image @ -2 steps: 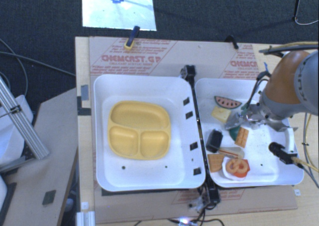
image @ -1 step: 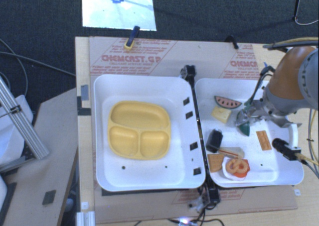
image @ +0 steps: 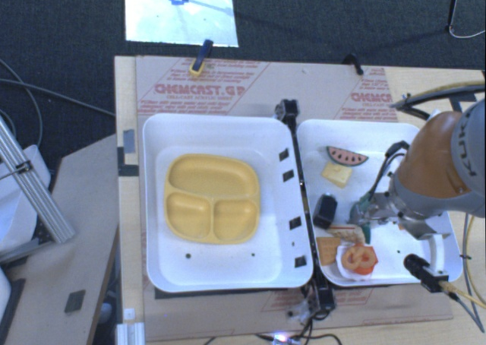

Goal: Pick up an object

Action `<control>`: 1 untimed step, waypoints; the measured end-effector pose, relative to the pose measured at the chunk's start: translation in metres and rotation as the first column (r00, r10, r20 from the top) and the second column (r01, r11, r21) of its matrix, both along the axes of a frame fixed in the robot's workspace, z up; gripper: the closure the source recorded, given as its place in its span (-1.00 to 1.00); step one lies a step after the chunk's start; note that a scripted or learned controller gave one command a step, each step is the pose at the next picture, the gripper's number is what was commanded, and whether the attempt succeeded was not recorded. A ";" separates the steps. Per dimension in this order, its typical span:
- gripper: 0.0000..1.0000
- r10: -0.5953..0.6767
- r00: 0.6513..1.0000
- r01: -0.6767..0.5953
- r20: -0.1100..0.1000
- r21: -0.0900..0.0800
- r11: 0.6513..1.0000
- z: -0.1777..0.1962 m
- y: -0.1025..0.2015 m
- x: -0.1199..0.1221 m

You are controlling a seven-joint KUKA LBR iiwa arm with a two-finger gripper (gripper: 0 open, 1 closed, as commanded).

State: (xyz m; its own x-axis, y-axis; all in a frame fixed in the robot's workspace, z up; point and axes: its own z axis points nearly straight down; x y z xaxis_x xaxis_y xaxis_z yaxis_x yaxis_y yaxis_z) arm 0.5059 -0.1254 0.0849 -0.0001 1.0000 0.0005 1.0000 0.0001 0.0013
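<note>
Gripper: we see it lower right of frame, above the tomato toy; we cannot tell its state.
Handling: we judge the toy light, rigid, slippery; grasp across its round sides.

You can read red block lettering on the pale protective sheet covering the bench board behind the two bins. At the left, behind the left white bin, the print reads "CHEMCAST GP", set at a slight slant. At the right, behind the right white bin, the same "CHEMCAST" wording repeats, running diagonally and partly cut off by the arm. Smaller red lines beneath each logo are too fine to read.
</note>
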 end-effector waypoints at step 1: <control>1.00 0.015 1.000 -0.015 0.013 0.001 1.000 0.106 0.082 0.052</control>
State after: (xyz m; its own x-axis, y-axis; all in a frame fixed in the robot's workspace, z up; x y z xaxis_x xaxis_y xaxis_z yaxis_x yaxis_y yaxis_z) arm 0.5580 -0.0436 0.1911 -0.0148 0.9999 0.0018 0.9998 0.0148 0.0147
